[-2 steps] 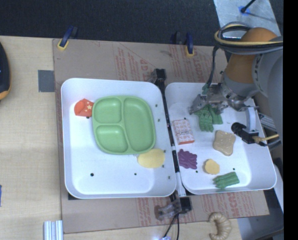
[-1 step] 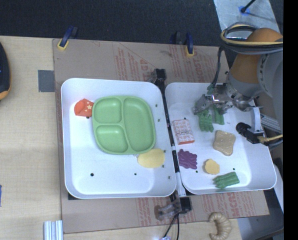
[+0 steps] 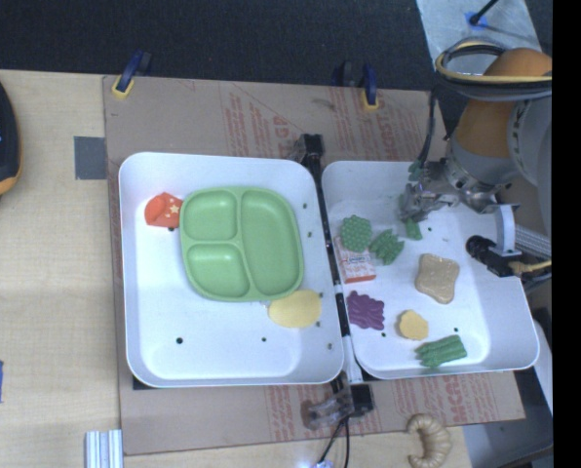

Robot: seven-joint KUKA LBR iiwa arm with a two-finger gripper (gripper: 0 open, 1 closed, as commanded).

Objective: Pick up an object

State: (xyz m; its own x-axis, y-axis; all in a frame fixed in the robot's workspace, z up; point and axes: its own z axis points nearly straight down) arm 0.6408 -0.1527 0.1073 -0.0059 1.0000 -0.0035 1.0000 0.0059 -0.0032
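We locate the gripper (image 3: 414, 203) low over the upper part of the right bin (image 3: 495, 357), and we cannot tell from this view how it is set or whether it has anything in it. A small dark green piece (image 3: 410, 228) lies directly below it on the bin floor. The arm (image 3: 495, 115), grey with its orange band, enters from the right.

In the right bin we note, moving outward from the gripper: a green broccoli-like piece (image 3: 387, 249), a second bumpy green piece (image 3: 356, 232), a small red-and-white packet (image 3: 355, 264) against the left wall, a tan bread-shaped piece (image 3: 436, 277), a purple grape cluster (image 3: 366, 310), a small yellow piece (image 3: 412, 325) and a long green vegetable piece (image 3: 441, 351) near the lower edge.

In the left bin (image 3: 154, 349) we see a green divided plate (image 3: 242, 243), a red piece with a yellow star (image 3: 163, 210) beside its upper left corner, and a yellow lemon-shaped piece (image 3: 295, 309) touching its lower right corner
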